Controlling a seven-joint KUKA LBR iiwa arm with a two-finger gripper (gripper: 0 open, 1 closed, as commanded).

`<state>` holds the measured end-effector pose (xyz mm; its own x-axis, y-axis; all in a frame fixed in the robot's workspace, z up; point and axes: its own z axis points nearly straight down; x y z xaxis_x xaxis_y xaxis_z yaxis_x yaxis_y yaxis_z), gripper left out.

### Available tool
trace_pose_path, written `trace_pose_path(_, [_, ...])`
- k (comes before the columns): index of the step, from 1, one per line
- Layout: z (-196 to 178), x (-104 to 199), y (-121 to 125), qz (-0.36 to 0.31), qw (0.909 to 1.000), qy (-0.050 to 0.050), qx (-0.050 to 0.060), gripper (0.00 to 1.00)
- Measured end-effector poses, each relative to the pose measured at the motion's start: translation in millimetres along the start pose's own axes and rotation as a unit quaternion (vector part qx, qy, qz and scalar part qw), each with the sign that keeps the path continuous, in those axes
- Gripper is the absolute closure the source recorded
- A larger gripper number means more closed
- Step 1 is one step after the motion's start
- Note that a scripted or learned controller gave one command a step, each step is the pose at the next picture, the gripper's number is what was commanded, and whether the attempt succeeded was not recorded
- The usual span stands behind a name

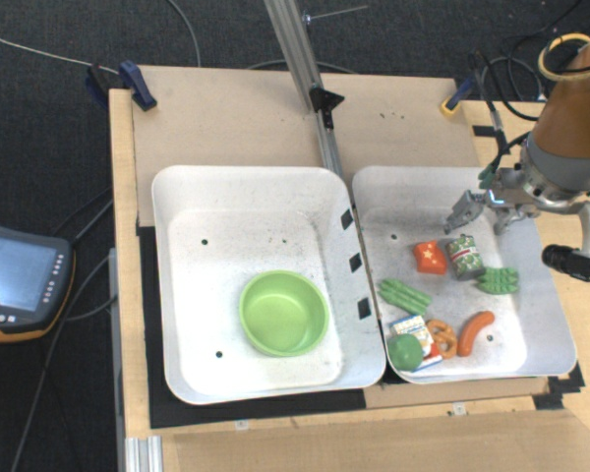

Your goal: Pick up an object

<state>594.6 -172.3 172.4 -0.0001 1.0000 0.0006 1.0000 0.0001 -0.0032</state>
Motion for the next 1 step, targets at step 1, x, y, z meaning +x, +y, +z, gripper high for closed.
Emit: trace_pose_path(1, [52.5,8.5,-7.0,0.0,1.0,0.0,0.0,0.0])
